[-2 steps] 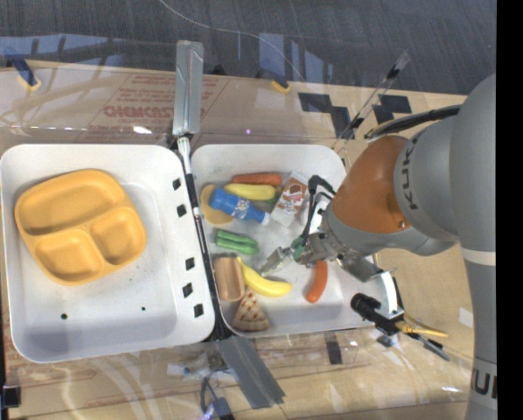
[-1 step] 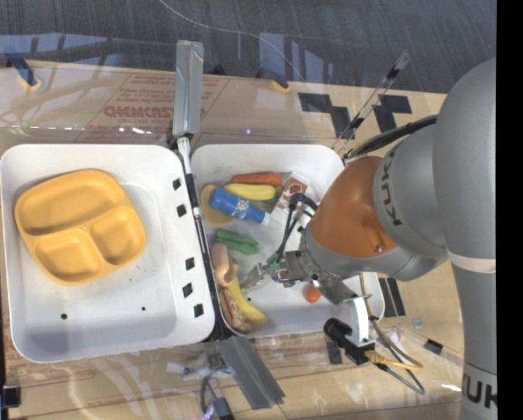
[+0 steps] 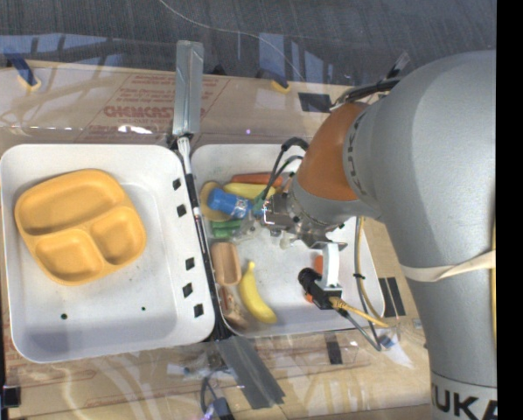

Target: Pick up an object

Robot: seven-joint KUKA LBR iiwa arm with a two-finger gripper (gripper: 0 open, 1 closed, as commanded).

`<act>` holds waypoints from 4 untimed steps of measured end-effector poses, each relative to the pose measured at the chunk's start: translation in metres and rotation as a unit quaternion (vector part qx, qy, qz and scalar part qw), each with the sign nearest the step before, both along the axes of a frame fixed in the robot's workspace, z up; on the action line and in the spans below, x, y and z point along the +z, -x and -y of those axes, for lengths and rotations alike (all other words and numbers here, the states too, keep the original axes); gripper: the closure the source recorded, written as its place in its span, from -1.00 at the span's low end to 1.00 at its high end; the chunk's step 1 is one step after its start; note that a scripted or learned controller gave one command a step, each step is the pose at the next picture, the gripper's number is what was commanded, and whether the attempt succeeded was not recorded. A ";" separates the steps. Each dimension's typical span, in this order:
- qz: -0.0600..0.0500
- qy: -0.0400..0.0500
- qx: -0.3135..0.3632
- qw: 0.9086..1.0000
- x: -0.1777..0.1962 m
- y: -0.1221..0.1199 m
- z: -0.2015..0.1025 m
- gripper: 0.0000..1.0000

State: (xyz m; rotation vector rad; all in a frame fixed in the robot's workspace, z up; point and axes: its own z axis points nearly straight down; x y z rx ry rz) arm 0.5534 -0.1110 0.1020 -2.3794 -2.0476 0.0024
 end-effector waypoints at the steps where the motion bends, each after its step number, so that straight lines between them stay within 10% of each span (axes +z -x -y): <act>1: -0.010 0.006 -0.051 0.999 -0.003 -0.084 0.006 -1.00; 2: -0.012 0.006 -0.075 0.997 0.000 -0.098 0.009 -1.00; 3: -0.013 0.003 -0.069 0.998 0.007 -0.099 0.003 1.00; 4: 0.004 0.000 0.015 1.000 0.093 -0.105 -0.039 1.00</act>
